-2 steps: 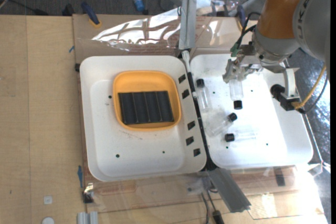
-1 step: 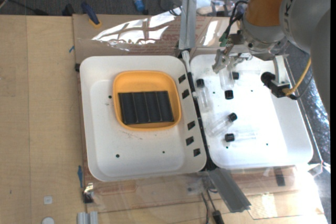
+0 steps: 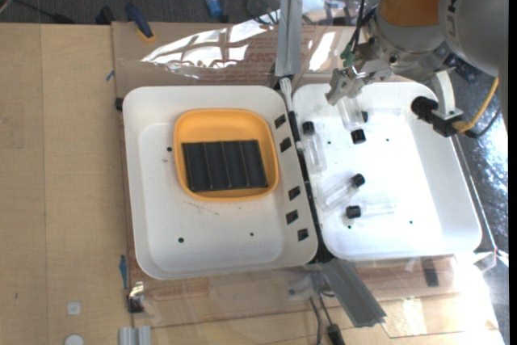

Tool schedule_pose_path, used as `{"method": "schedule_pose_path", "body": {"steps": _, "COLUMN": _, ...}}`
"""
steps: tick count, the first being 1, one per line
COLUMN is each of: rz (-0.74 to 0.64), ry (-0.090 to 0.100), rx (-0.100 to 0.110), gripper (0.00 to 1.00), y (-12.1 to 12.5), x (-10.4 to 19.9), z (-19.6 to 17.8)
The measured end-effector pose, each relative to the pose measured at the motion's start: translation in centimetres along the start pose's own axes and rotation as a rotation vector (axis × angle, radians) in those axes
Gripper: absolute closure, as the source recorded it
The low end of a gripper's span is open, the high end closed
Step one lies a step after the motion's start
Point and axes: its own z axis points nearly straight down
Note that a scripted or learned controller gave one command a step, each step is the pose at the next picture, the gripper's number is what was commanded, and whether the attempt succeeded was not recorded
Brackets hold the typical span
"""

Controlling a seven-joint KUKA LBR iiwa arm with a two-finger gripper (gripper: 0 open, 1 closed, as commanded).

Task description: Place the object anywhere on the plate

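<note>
An orange plate (image 3: 191,128) sits in the left bin (image 3: 153,230). On it lies a flat black ridged block (image 3: 224,166), covering most of the plate's middle. My gripper (image 3: 346,86) hangs over the back of the right bin (image 3: 436,206), well to the right of the plate. Just below the gripper lies a clear tube with a black cap (image 3: 355,129); I cannot tell whether the gripper touches it.
More clear tubes with black caps lie in the right bin: one by the left wall (image 3: 311,143), one mid-bin (image 3: 346,187) and one further front (image 3: 365,212). A ridge with black clips (image 3: 292,191) divides the bins. A grey upright bar (image 3: 288,32) stands behind the divider.
</note>
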Motion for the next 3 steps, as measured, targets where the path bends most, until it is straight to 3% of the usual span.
{"method": "schedule_pose_path", "body": {"steps": 2, "rz": -0.44, "ry": -0.001, "rx": -0.002, "gripper": 1.0, "y": 0.1, "x": 0.1, "z": -3.2}}
{"method": "schedule_pose_path", "body": {"steps": 3, "rz": -0.515, "ry": -0.001, "rx": -0.003, "gripper": 1.0, "y": -0.8, "x": -1.5, "z": -5.6}}
